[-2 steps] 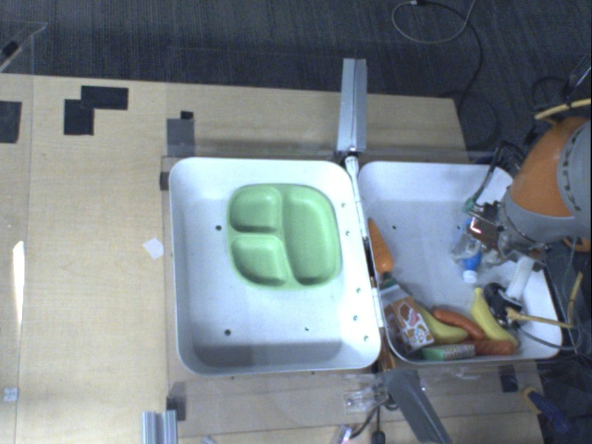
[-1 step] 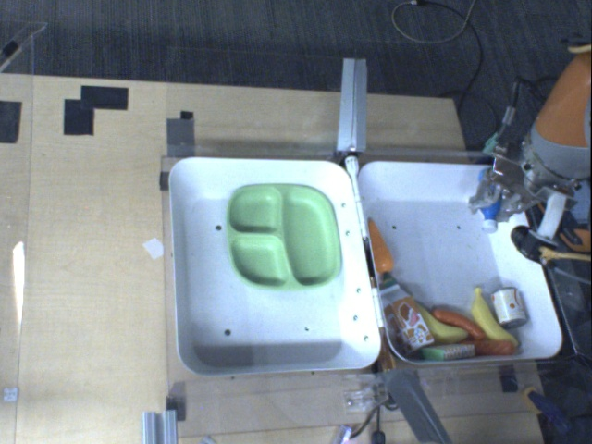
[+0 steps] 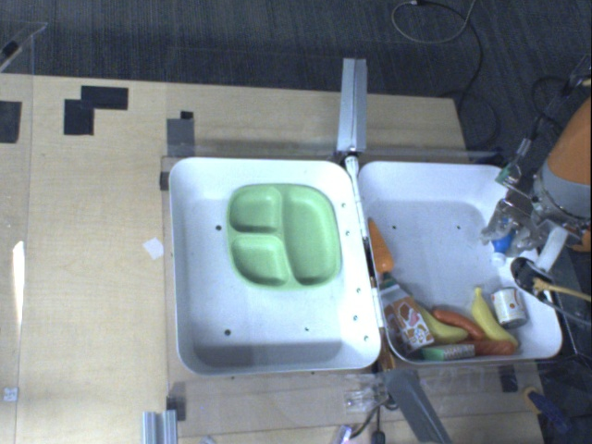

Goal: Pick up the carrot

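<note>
The carrot is a slim orange piece lying along the left wall of the right bin, with its green top pointing to the bin's front. My gripper hangs over the right side of that bin, far to the right of the carrot and apart from it. A small blue bit shows just under the gripper. Nothing from the bin is visibly lifted with it.
At the right bin's front lie a brown snack packet, a red sausage, a yellow banana and a small metal can. The left bin holds a green divided plate. A metal divider post stands behind the bins.
</note>
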